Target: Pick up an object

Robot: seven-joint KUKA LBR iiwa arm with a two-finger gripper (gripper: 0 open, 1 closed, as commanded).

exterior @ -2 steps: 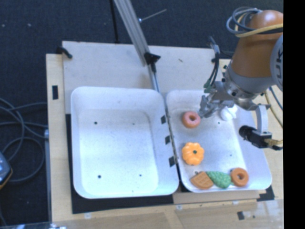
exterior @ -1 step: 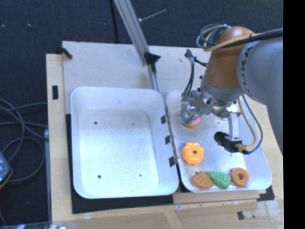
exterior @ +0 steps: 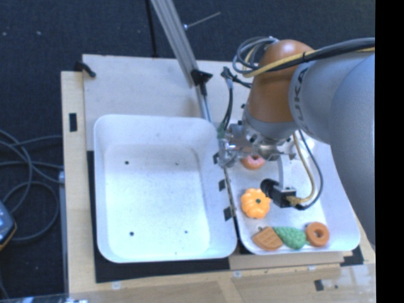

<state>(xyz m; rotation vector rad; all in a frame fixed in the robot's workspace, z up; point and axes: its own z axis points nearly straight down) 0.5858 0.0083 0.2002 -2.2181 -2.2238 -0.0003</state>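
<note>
Arm: the grey arm enters from the right and bends down over the right bin, its orange band facing the camera above the wrist.
Wrist: pointed almost straight down, with cables looping over the top of the orange band and a hose curving down its right side.
Jaws: low in the upper part of the right bin, just above the pink doughnut; the wrist hides them, so I cannot tell whether they are open or closed, or whether they grip anything.
Pink doughnut: partly hidden beneath the wrist, near the bin's left wall.
Pumpkin: orange, with a green stem, lying in the middle of the right bin below the doughnut.
Waffle: tan, at the near edge of the right bin.
Green piece: bumpy and leaf-like, just to the right of the waffle, touching or nearly touching it.
Brown doughnut: orange-brown ring just to the right of the green piece, at the bin's near right corner.
Right bin: shallow, white, holding all five toys.
Left bin: shallow, white, beside the right one, their rims meeting in the middle.
Surface: pale board on a wooden frame, with a dark mat under the bins.
Pole: a metal rail rising at a slant from behind the bins.
Room: dark carpeted floor all round, with black cables lying at the left.
</note>
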